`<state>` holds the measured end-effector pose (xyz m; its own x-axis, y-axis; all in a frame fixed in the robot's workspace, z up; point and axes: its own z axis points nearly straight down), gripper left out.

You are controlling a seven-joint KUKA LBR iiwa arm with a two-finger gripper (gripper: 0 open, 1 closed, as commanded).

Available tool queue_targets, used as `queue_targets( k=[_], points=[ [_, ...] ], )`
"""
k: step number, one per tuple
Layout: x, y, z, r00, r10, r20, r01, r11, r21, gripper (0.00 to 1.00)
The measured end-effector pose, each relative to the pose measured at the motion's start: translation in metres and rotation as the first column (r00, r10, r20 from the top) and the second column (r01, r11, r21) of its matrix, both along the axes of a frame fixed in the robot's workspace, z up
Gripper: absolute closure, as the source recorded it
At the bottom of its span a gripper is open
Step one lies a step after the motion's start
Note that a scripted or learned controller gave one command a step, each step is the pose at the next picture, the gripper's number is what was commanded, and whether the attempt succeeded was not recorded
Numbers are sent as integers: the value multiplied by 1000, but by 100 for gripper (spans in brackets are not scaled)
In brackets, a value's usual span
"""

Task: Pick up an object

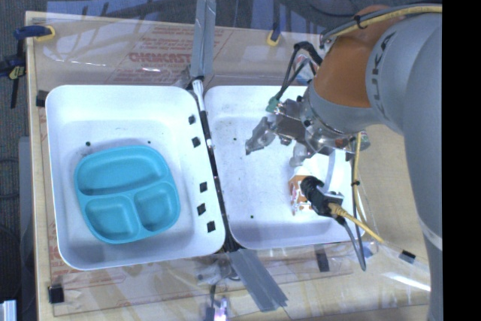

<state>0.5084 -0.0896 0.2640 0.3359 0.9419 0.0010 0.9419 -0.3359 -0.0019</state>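
- The hand (279, 143) hung over the right bin (248, 229), its two fingers spread apart with nothing between them, one reaching left and the other pointing down toward the near side.
- The likeliest thing to pick, a small orange-and-white object (301, 195), lay on the right bin's floor just to the near right of the hand, close to the bin's right wall and apart from both fingers.
- A black part with a yellow cable touched or overlapped that object on its right; whether it belonged to the arm or lay loose could not be told.
- The object's long axis seemed to run near to far, though it was too small to be sure.
- The bin floor was flat and white, with open room to the left of the object; the right wall crowded it.
- A blue divided tray (126, 192) lay in the left bin (60, 109), well apart from the hand, on the desk (113, 41).
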Motion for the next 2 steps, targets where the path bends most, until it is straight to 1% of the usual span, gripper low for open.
queue_targets(
  k=[1, 2],
  points=[
    [-3, -57, -136, 996, 94, -6, -94, 996, 1, 0],
    [-30, -17, -169, 992, 124, 11, -124, 992, -18, 0]
  ],
)
